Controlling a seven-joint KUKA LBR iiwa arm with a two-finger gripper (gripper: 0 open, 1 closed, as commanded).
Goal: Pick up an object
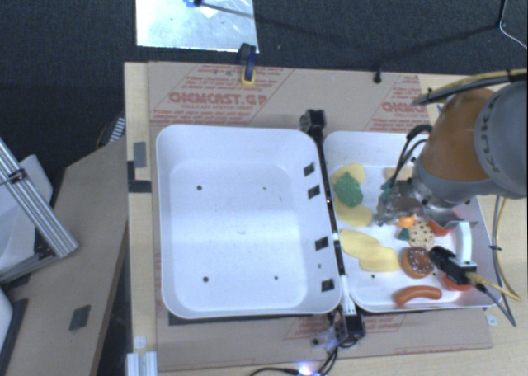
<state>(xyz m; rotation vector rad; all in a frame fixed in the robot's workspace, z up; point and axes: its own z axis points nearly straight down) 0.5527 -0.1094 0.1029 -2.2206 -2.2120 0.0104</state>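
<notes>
Toy food pieces, among them a green leafy lump, fill the right white bin; the tool hangs low among them, its state impossible to tell, and choosing and closing on one piece looks next.

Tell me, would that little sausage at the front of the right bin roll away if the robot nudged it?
Probably. The sausage looks rounded and smooth, so a sideways nudge would likely roll it. It lies close to the right bin's front wall, which should stop it. It looks like a light plastic toy, likely stiff.
</notes>
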